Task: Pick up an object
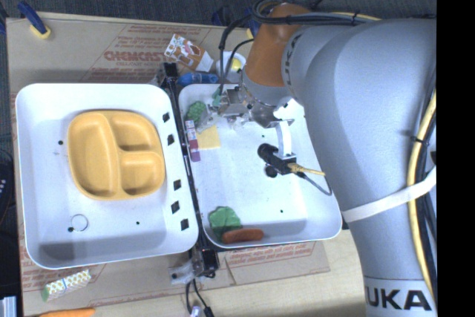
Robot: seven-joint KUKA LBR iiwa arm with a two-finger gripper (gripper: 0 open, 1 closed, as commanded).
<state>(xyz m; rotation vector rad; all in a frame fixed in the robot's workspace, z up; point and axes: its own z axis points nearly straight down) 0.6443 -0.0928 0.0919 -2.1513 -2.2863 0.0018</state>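
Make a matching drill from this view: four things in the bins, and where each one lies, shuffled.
Things:
1. yellow divided tray
2. red sausage-shaped piece
3. yellow flat slice
4. small clear ring

Places:
A. right bin, near edge, beside a green leafy piece
B. left bin, near-left corner
C. left bin, middle
D. right bin, by the divider between bins

Pairs: 1-C, 2-A, 3-D, 4-B

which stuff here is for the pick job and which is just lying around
For the job:
claw over the right bin
green item by it
yellow piece
purple stick
green lump
red sausage

Lying about:
yellow tray in the left bin
blue clip
packet
wrapper
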